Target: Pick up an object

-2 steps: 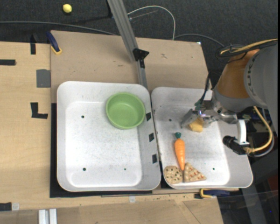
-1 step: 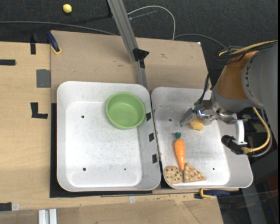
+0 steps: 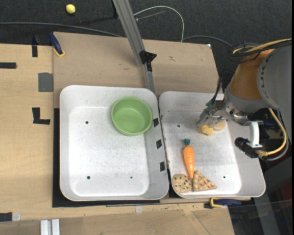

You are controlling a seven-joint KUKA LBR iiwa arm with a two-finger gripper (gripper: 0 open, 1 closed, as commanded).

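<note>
A small pale yellow object [image 3: 207, 129] lies in the right bin [image 3: 176, 106], near its upper right part. My gripper [image 3: 210, 120] is right over it, fingers down around its top edge; whether it is gripped I cannot make out. An orange carrot [image 3: 188, 158] with a green tip lies lower in the same bin. Below the carrot sit a round cracker [image 3: 181, 182] and a triangular cracker [image 3: 202, 181]. A green bowl [image 3: 132, 115] stands in the left bin [image 3: 78, 146], at its upper right.
The grey arm with its orange band [image 3: 247, 80] reaches in from the right above the right bin's edge. A slanted metal pole [image 3: 132, 31] runs from the top down to the seam between the bins. Cables trail at the right [image 3: 279, 141].
</note>
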